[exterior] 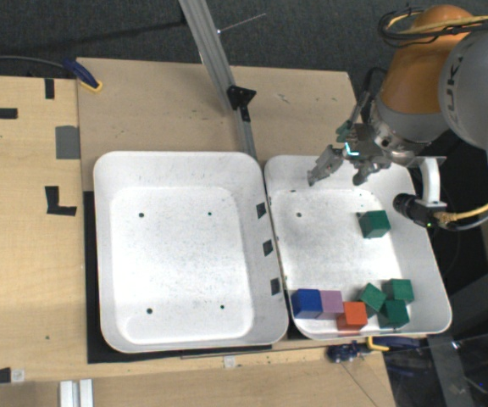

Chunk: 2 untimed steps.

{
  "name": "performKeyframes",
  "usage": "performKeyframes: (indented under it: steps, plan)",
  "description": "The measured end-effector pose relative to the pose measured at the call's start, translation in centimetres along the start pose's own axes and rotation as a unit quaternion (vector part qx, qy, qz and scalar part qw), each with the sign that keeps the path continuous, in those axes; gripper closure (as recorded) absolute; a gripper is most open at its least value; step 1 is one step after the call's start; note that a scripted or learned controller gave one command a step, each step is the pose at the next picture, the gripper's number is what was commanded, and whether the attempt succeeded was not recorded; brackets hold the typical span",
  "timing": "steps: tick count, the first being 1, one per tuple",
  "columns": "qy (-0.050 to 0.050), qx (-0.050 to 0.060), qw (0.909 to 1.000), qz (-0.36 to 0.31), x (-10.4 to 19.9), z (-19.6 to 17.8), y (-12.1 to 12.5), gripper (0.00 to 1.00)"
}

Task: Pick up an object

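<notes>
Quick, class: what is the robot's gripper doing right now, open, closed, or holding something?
Two-finger gripper: open, fingers spread, nothing between them, at the far end of the right white plastic bin.

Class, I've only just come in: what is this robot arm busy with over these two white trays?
The grey and orange arm reaches in from the right, its tool open above the far end of the right bin with nothing between its fingers. One green block lies alone mid-bin. Blue, purple, orange and three more green blocks cluster at the near edge. Nothing is picked yet.
</notes>
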State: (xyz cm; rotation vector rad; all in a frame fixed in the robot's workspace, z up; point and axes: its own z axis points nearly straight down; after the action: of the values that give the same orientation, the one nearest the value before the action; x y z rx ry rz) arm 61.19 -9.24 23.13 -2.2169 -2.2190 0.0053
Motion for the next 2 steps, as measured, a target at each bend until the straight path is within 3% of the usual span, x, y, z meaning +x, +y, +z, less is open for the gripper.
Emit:
performKeyframes:
  steps: [1,2]
  plan:
    - [0.0,-0.002,1.0,0.0,0.0,-0.3,0.1,0.0]
    - [-0.001,0.001,1.0,0.0,-0.2,6.1,0.4,0.0]
